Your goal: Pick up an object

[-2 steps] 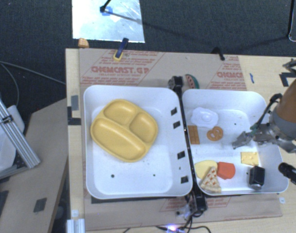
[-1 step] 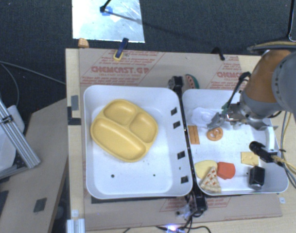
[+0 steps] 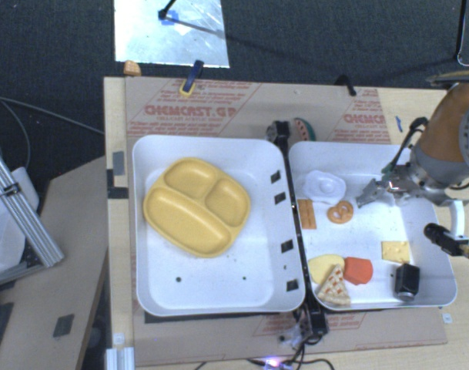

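Note:
The right bin [image 3: 427,206] holds several small items: a clear plastic cup [image 3: 324,185] lying at the back, a brown pretzel [image 3: 340,212], a thin brown wafer [image 3: 306,214], a yellow square cracker [image 3: 395,250], a black can [image 3: 406,280], a red piece [image 3: 358,270], a pale yellow piece [image 3: 323,267] and a pizza slice [image 3: 334,287]. My gripper [image 3: 379,190] hangs over the back right part of this bin. It is right of the cup and the pretzel and touches none of the items.
The left bin [image 3: 165,291] carries a yellow divided plate [image 3: 197,205]. A black divider [image 3: 294,222] runs between the bins. A black bracket [image 3: 446,241] juts in at the right bin's far edge. Cardboard [image 3: 242,106] lies behind the bins.

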Controlling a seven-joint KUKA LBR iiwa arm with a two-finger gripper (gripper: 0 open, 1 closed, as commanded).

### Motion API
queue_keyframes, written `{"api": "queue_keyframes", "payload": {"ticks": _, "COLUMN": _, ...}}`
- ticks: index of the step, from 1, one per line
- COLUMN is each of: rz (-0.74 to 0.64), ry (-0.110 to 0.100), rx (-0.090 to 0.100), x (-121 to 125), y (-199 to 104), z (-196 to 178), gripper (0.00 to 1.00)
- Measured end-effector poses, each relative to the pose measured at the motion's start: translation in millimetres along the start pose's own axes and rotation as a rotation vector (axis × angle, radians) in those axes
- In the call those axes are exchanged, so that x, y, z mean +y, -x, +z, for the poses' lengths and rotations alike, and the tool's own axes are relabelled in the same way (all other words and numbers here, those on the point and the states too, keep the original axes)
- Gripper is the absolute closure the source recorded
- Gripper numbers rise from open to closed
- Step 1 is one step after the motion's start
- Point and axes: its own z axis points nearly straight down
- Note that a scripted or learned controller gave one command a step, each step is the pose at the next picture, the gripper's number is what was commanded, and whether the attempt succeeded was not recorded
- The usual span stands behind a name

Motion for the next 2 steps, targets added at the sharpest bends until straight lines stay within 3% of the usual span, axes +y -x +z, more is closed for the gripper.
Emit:
{"api": "queue_keyframes", "payload": {"ticks": 1, "rz": -0.008, "ry": 0.006, "rx": 0.001, "x": 53.3, "y": 5.7, "z": -22.2, "gripper": 0.00}}
{"api": "queue_keyframes", "payload": {"ticks": 2, "rz": -0.011, "ry": -0.004, "rx": 0.006, "x": 32.0, "y": -74.8, "z": 11.0, "gripper": 0.00}}
